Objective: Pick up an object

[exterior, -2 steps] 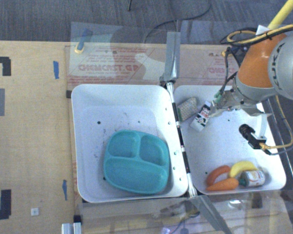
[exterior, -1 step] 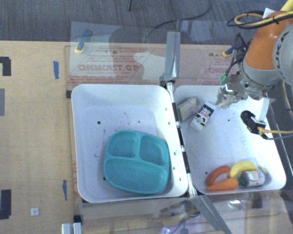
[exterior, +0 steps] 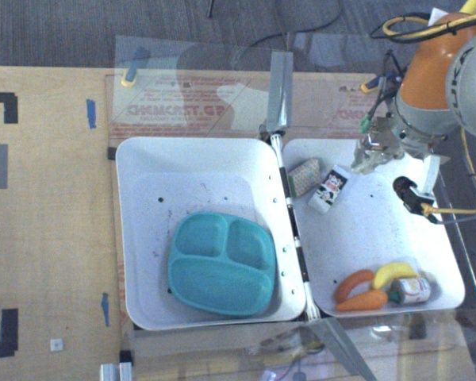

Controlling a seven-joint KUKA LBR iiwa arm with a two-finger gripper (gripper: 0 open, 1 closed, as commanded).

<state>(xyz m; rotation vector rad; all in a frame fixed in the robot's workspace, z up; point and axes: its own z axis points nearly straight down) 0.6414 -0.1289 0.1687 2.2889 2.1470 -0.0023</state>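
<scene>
White bins (exterior: 143,165), two in number, are set side by side on the tabletop. Whether the tool (exterior: 367,159) is spread cannot be told. It is best lowered squarely over the one small carton (exterior: 329,190) just beside it. One teal tray (exterior: 222,264) is counted.

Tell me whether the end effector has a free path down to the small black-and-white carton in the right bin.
Probably yes. The end effector hovers just right of the small black-and-white carton, which lies uncovered on the right bin floor. The grey sponge beside it may crowd one finger.
</scene>
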